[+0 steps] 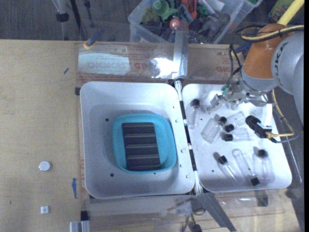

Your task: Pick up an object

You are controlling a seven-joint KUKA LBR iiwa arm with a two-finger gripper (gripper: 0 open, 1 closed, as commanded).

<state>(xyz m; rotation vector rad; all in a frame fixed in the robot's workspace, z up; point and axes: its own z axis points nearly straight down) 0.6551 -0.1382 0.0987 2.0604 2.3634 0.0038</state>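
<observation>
Clear plastic vials (pixel 231 144) lie scattered across the right bin (pixel 282 175); tool (pixel 227 96) hovers at its far edge, grip unreadable.

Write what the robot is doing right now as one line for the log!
arm: over right bin far edge | gripper: above clear vials | left bin: blue tray

bins (pixel 91 129): white | tray (pixel 118 144): light blue, with dark ridged insert (pixel 141 146) | vials (pixel 211 129): clear, black caps | surface (pixel 34 105): tan | arm (pixel 270 57): grey, orange band
</observation>
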